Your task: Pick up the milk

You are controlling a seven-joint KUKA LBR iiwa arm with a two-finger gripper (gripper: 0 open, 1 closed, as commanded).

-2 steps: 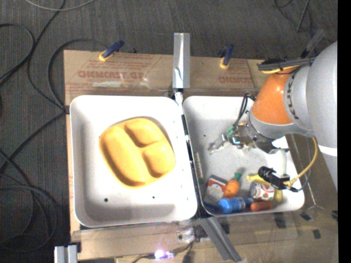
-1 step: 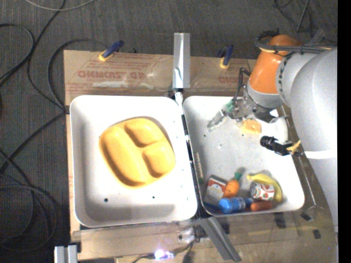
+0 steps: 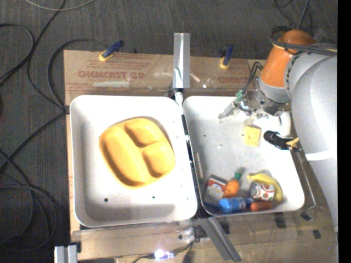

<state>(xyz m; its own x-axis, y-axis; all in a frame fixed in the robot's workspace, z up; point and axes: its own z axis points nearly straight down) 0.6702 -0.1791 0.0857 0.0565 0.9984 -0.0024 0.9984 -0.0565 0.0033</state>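
The milk (image 3: 215,188) is a small red and white carton lying at the front of the right bin (image 3: 219,147), beside a carrot (image 3: 232,187). My gripper (image 3: 232,110) hangs over the back of the same bin, pointing left, well away from the milk. Nothing shows in its grasp. The orange band of the arm (image 3: 277,64) sits just behind it at the bin's back right corner.
A yellow cheese wedge (image 3: 252,136) lies just below the gripper. A banana (image 3: 270,182), a small can (image 3: 260,191), and a blue bottle (image 3: 232,204) crowd the front right beside the milk. The left bin (image 3: 88,201) holds a large yellow divided tray (image 3: 137,150).
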